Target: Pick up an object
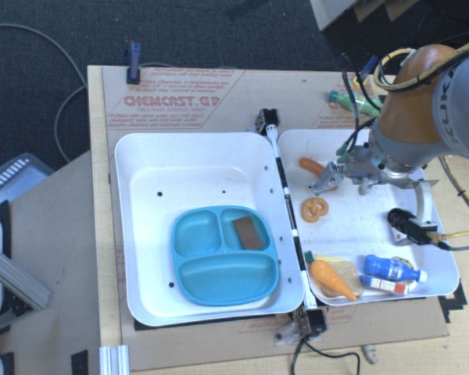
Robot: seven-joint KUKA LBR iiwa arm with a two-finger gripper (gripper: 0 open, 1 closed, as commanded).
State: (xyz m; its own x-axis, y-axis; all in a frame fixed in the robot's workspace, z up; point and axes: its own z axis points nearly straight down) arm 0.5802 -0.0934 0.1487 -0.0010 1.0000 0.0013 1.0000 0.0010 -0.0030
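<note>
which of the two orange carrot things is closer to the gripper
The small carrot at the right bin's top, just left of the gripper. The bigger carrot lies at the bin's bottom edge.

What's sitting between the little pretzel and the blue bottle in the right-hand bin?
Nothing: in the camera view the stretch from the pretzel to the blue bottle is bare white bin floor. The carrot lies below that line.

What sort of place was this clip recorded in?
Most likely a robotics lab bench set up for grasping trials: two white bins clipped side by side on a board, toy food such as a carrot and a pretzel, loose cables, and dark carpet below.
</note>
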